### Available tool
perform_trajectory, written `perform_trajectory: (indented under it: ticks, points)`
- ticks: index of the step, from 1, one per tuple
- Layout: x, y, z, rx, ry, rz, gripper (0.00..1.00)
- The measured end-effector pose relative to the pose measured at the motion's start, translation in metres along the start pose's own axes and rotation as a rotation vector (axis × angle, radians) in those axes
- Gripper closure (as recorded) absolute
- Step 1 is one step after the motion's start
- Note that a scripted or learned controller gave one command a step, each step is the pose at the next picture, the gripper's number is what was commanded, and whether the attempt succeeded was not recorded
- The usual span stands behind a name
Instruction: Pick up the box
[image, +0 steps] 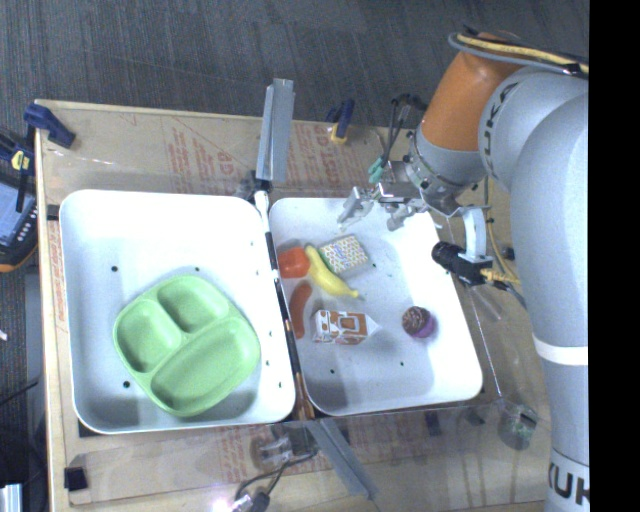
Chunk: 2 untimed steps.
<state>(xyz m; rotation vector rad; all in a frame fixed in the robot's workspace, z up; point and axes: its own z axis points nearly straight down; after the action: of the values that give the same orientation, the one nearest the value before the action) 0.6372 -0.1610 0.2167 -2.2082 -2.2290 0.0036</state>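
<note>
Reaching in from the right, the grey arm (530, 200) is seen with its gripper (378, 203) hanging over the far edge of the right bin (455, 375), its two metal fingers (352, 208) spread apart with nothing between them. The box (340, 326), a small white carton with a brown printed face, is found lying flat near the middle of the right bin, well apart from the gripper. A patterned packet (345, 254) is seen just below the gripper, with a yellow banana (329, 274) touching its left side. An orange-red toy (293, 262) and a reddish sausage (297, 308) are placed by the bin's left wall. A purple round piece (418, 321) is set to the right of the box. A green divided plate (187, 345) is held in the left bin (90, 220).
</note>
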Motion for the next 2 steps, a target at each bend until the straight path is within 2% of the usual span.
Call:
perform_trajectory:
  ticks: [1, 2]
  points:
    - [-0.010, 0.015, 0.091, -0.001, 0.001, -0.103, 0.00]
    - [-0.003, -0.008, 0.119, -0.013, -0.010, -0.146, 0.00]
